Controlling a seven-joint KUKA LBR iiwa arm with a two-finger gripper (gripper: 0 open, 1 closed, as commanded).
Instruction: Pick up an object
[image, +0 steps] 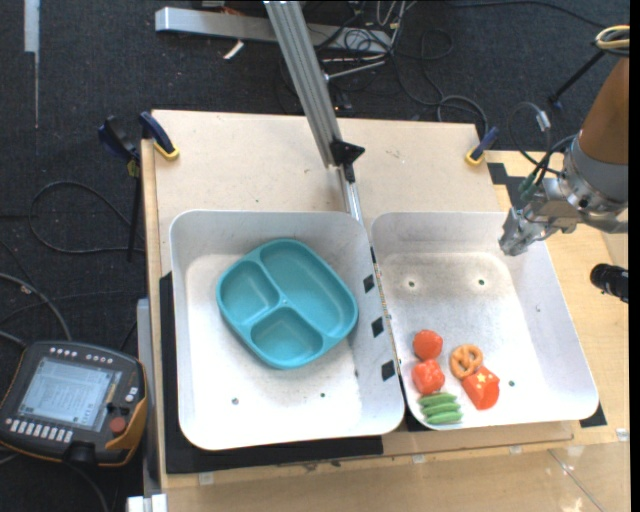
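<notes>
Nearest the lens, a teach pendant (70, 400) with a grey screen lies on the dark floor at lower left. On the bench, the left bin (200, 400) holds a teal divided plate (288, 302), tilted slightly. Beside it, the right bin (540, 330) carries a cluster near its front edge: a green pea pod (440, 407), two red tomato-like pieces (428, 362), a pretzel (465, 359) and a red pepper chunk (481, 388), all close together. At far right, the gripper (513, 240) hangs over the right bin's back corner, well apart from the food; I cannot tell its state.
</notes>
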